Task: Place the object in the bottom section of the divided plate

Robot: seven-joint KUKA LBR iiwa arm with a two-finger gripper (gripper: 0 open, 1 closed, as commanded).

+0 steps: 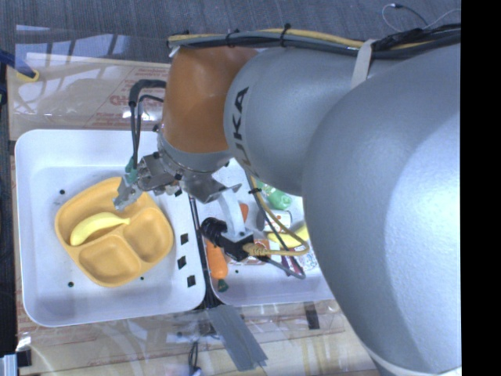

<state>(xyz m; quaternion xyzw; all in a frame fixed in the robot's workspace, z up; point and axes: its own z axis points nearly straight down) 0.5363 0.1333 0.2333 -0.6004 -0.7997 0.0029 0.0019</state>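
Observation:
A yellow divided plate (149, 241) lies in the left bin (39, 233). A yellow banana (95, 226) rests in the plate's upper-left section. My gripper (129, 188) hangs just above the plate's upper rim, to the upper right of the banana, with its fingertips (124, 198) pointing down-left. I see nothing between the fingers. The big grey arm with its orange band (200, 100) covers most of the right bin.
The right bin (258, 284) holds an orange carrot (217, 263), a green item (278, 200) and several other small toys, partly under the arm. A black divider strip (192, 233) runs between the bins. Cables (235, 36) cross the top of the bench.

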